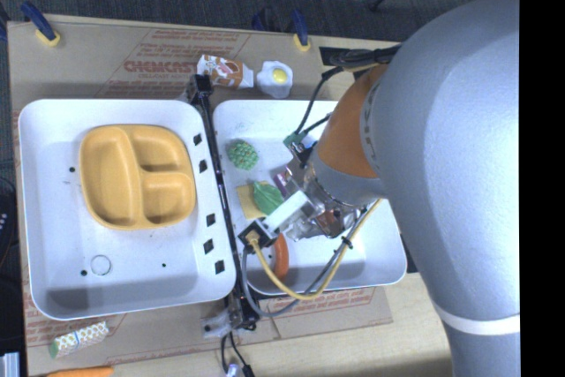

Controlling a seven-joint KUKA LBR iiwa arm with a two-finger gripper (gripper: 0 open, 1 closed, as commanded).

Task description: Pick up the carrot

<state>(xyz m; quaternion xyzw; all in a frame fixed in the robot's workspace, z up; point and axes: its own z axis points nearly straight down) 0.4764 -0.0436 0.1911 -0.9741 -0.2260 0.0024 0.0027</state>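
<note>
The grey arm with its orange band [349,137] reaches in from the right and hangs low over the right-hand shallow white bin [380,265]. The two-finger gripper [305,223] sits at the end of the wrist, among translucent hardware and a white block; whether it is wide or closed cannot be told, since the wrist and cabling hide the tips.

The task object, a slim orange carrot [281,254], lies on the bin floor just below and slightly left of the gripper, running roughly toward the near wall. Its upper end is hidden under the gripper hardware, so contact cannot be judged. A yellow cable [305,287] loops from the wrist area down past the carrot and along the near part of the bin.

Just left of the gripper, partly under it, lies a green leafy plastic toy [265,194]. Farther up and left of the gripper rests a round green knobbly ball [243,154].

Well to the left, across the black divider rail [214,190], the left-hand white bin [44,278] holds a yellow sectioned plastic plate [137,175], flat on the floor.

Beyond the bins, up and left of the gripper, a small orange-and-white carton [221,71] and a white-and-yellow egg-like toy [275,78] sit on the cardboard bench top [132,57].
</note>
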